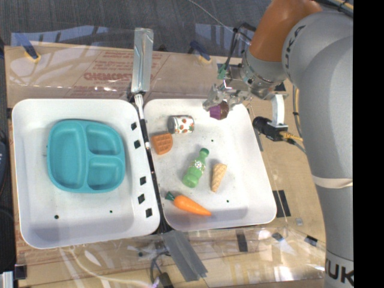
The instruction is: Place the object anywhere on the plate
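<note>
Overhead, the grey metal hand (223, 98) hangs at the far edge of the right shallow white plastic bin (255, 179), clamped on a small dark purple object (219, 111) that sits between its fingers, above the bin floor. Across in the left white bin (24, 179) lies the smooth teal plastic plate (86, 155), rounded at the corners and split into three compartments, well apart from the purple piece. On the right bin's matt floor rest a small printed tin can (180, 124) lying on its side, a ridged orange block (162, 143), a glossy green toy bottle (195, 168), a tan waffle-textured cone (217, 176) and an orange carrot with a green top (188, 204). Brown cardboard (90, 71) under clear plastic film covers the table.
</note>
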